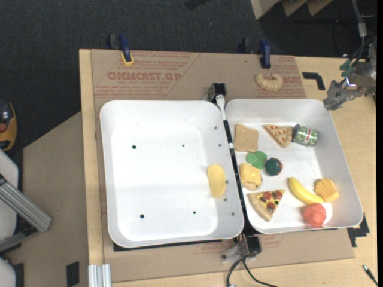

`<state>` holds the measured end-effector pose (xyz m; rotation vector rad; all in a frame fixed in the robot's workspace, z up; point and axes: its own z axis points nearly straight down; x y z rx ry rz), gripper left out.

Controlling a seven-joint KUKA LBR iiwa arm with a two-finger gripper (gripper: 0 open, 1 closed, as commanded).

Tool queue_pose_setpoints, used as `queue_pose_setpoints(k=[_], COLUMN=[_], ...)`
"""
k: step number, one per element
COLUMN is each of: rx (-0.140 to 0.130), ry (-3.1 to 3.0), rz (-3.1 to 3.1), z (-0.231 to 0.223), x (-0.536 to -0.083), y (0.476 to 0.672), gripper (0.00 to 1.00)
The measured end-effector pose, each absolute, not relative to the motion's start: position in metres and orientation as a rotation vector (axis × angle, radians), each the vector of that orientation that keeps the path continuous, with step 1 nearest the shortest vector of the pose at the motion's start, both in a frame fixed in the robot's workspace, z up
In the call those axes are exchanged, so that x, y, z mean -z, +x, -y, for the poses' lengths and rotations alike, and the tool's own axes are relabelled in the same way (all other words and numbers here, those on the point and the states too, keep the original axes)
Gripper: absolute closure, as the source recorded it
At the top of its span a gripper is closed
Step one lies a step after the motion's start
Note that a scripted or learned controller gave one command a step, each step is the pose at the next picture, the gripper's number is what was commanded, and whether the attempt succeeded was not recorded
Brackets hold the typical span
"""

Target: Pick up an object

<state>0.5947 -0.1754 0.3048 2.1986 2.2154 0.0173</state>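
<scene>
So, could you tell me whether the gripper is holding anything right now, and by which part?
Nothing is held. The gripper hangs over the bench outside the right bin's far corner, with no object between its fingers.

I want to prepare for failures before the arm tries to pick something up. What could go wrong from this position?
1. The right bin is crowded: the banana, the orange ridged piece and the red ball lie very close together, so a grasp there may push neighbours or catch two things.
2. The yellow piece in the left bin lies close to the wall next to the divider, which could block the fingers.
3. The gripper is beyond the right bin's far corner, so a long approach remains.
</scene>
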Motion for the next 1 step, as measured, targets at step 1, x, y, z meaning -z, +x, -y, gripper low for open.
queue_pose_setpoints(k=[1], rx=[0.003], ry=[2.228], rz=[-2.221], z=[0.1953], x=[-0.2540], y=[0.5302], gripper=[1.00])
